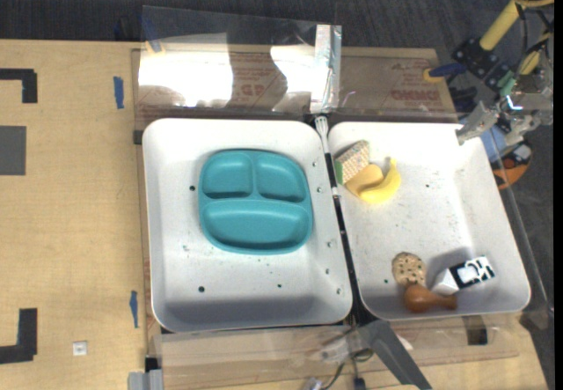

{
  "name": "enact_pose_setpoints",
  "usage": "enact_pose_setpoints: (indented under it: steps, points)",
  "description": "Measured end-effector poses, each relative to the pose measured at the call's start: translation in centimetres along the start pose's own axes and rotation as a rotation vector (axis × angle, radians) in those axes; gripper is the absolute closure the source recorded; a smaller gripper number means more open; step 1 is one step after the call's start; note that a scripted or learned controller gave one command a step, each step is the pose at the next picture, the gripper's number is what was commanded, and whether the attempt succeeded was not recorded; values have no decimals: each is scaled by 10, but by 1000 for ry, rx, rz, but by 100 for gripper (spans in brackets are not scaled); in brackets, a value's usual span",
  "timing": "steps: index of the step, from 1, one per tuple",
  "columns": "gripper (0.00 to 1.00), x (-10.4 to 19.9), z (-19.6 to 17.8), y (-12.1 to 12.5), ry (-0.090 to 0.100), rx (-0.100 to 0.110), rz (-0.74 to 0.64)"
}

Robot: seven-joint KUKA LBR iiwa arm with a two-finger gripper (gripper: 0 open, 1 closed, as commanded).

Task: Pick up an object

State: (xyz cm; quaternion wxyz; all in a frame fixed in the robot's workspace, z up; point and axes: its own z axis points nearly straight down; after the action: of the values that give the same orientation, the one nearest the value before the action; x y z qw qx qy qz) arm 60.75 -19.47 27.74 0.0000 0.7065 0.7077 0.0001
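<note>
Nearest the camera, along the front wall of the right bin (506, 230), lie three small objects close together: a brown pear-shaped piece (424, 298) touching or nearly touching a round speckled cookie (407, 268) just behind it, and a black-and-white block (472, 273) tilted against the bin's front right slope. Farther back in the same bin, beside the divider between the two bins, a yellow banana-like toy (379, 187) rests against a tan sponge-like block with a green edge (353, 161). The left bin (167, 230) holds a teal compartment plate (256, 201), lying flat near its middle, with three sections. Beyond both bins stands a clear plastic sheet (237, 71) over brown cardboard. At the far right, above the back corner of the right bin, the gripper (506, 111) hangs amid cables and a yellow hose (519, 1); whether it is open or closed cannot be told at this scale, and nothing is seen in it. Judged from this layout, the task has yet to begin in earnest: every candidate object lies in a bin, none is lifted, and the approach, descent, grasp and lift all remain
</note>
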Motion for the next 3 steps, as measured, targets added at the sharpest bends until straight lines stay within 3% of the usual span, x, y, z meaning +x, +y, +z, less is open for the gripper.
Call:
enact_pose_setpoints:
  steps: [1,2,3]
  points:
    - [0,101,122,-34,3,9,-14]
    - [0,131,92,-55,2,1,5]
    - [0,132,58,-76,0,-3,45]
